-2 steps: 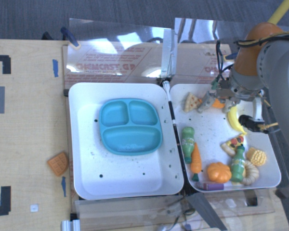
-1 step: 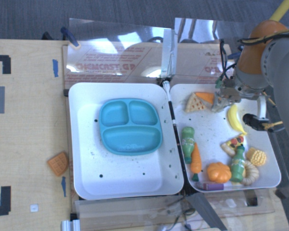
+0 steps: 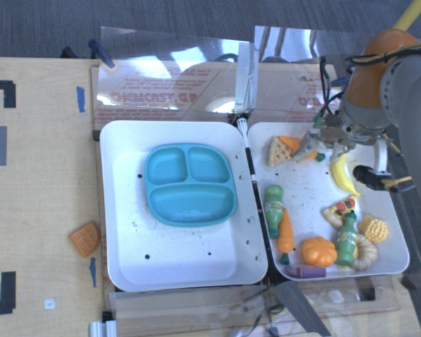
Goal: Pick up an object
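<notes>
In the right bin (image 3: 400,248), rear part: sandwich wedge (image 3: 282,150) at left, the fingers (image 3: 316,143) just beside it with an orange piece (image 3: 310,154) beneath, spread not discernible, banana (image 3: 344,174) at right; risk: closing between items, gripping nothing

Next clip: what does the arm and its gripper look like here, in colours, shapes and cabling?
The arm is a bulky rounded grey body with an orange band above the wrist. Black cables loop beside the wrist. The gripper is a small grey metal piece with thin fingers. A yellow bar runs behind the arm at the top.
</notes>
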Robot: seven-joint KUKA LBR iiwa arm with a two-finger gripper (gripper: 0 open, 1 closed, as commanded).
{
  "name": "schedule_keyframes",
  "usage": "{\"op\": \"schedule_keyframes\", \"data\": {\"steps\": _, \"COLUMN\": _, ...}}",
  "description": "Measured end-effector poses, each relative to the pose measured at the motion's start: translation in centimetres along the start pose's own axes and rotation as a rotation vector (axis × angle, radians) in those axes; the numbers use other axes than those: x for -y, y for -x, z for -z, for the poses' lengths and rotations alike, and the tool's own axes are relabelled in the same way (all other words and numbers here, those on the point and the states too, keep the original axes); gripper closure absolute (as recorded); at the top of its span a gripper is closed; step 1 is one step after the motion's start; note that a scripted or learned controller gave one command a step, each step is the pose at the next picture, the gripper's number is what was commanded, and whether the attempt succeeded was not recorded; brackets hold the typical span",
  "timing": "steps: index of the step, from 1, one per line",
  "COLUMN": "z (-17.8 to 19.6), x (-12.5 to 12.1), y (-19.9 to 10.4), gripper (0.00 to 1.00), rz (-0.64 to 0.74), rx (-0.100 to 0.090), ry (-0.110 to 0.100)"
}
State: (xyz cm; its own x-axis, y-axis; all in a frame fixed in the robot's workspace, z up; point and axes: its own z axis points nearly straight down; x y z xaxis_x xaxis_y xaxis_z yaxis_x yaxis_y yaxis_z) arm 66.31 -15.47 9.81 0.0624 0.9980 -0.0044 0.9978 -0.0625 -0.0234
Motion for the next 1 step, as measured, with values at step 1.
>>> {"op": "schedule_keyframes", "data": {"steps": 1, "z": -0.91, "x": 2.58, "y": 3.57, "gripper": 0.0, "rz": 0.019, "rx": -0.025, "ry": 0.027}}
